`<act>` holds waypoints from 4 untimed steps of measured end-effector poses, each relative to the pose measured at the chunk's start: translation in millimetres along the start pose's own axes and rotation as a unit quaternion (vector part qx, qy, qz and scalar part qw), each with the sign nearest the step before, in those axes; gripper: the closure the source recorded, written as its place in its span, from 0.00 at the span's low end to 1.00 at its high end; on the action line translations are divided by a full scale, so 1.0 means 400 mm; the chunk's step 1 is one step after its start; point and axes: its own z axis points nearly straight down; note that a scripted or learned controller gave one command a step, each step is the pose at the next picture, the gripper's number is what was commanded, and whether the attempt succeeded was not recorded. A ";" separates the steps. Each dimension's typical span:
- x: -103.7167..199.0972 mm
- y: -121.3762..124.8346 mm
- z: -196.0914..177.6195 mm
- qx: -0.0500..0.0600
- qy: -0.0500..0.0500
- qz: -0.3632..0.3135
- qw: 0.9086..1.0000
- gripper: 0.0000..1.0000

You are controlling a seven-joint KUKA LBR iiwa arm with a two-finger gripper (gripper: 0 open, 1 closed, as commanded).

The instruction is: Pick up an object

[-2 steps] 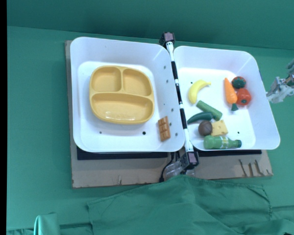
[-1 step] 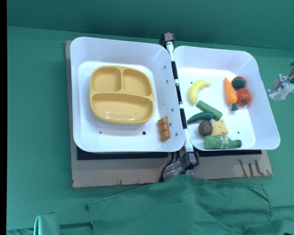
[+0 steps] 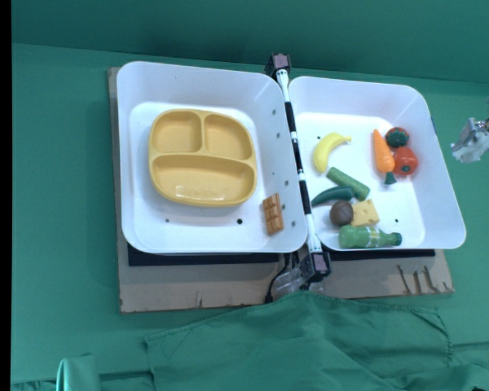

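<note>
Rumpled green cloth (image 3: 310, 340) lies nearest the lens, below the right white bin (image 3: 440, 210). Inside that bin sit a green plastic bottle (image 3: 368, 236), yellow cheese wedge (image 3: 364, 213), brown round piece (image 3: 341, 213), yellow banana (image 3: 329, 150) and orange carrot (image 3: 382, 154). Right of the bin, clear of its rim, hangs the gripper (image 3: 475, 142), cut off at the edge; whether it is parted or closed cannot be told.
</note>
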 end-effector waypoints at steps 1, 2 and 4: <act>-0.003 0.002 -0.031 -0.003 -0.001 0.002 1.000 1.00; 0.006 0.156 -0.124 0.004 0.002 -0.004 1.000 1.00; 0.008 0.210 -0.022 0.008 0.003 -0.003 1.000 0.00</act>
